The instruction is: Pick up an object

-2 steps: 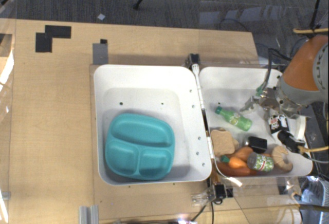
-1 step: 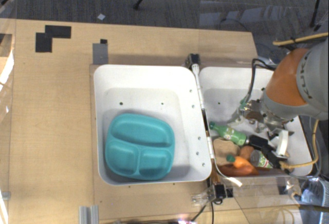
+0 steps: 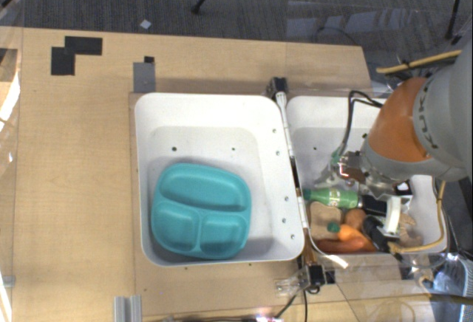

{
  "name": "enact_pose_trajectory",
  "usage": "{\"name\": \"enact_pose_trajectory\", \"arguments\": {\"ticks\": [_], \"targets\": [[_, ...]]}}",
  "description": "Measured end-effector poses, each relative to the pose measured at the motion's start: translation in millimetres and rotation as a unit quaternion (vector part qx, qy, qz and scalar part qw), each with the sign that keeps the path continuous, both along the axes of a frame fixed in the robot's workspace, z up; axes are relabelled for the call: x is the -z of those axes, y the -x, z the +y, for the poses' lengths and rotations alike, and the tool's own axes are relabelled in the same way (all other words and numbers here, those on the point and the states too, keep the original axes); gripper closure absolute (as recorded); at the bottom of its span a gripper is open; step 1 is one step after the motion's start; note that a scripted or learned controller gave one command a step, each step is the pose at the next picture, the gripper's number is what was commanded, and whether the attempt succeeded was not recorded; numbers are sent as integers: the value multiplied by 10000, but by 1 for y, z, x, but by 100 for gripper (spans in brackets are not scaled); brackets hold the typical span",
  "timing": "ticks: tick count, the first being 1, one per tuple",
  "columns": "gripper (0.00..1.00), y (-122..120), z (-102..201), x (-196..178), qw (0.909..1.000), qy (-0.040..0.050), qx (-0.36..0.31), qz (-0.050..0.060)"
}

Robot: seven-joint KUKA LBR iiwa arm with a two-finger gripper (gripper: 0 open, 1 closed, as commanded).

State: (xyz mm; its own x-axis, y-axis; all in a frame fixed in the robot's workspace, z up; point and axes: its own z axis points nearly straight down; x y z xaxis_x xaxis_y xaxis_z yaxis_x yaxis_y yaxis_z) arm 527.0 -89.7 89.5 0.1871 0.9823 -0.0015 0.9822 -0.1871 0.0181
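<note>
- Nearest the lens is the arm (image 3: 414,128), its grey body and orange band coming in from the right edge of the frame and bending down over the right bin (image 3: 318,110).
- Its gripper (image 3: 363,189) sits low in that bin, in the lower right of the frame. It is above a cluster of small items, and the wrist hides it too much to tell whether it is open or closed.
- Just left of the gripper, a green bottle (image 3: 334,199) lies on its side on the bin floor, close to or touching the tool. I cannot tell which.
- Below the bottle lie a long orange piece (image 3: 347,243) and a small orange round piece (image 3: 334,226), packed together near the bin's lower wall.
- Nothing visibly hangs from the gripper or is raised off the floor, so I judge the pick as not yet done. The approach looks complete, while the grasp and the lift are left.
- A left bin (image 3: 199,103), mid-frame, holds a teal divided plate (image 3: 199,210), well apart from the arm.
</note>
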Motion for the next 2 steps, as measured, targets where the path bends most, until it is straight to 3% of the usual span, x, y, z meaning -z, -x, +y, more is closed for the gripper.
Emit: {"name": "enact_pose_trajectory", "arguments": {"ticks": [1, 2], "targets": [[100, -4, 0, -12, 10000, 8, -12, -47], [100, 29, 33, -96, 9903, -46, 1385, 67]]}}
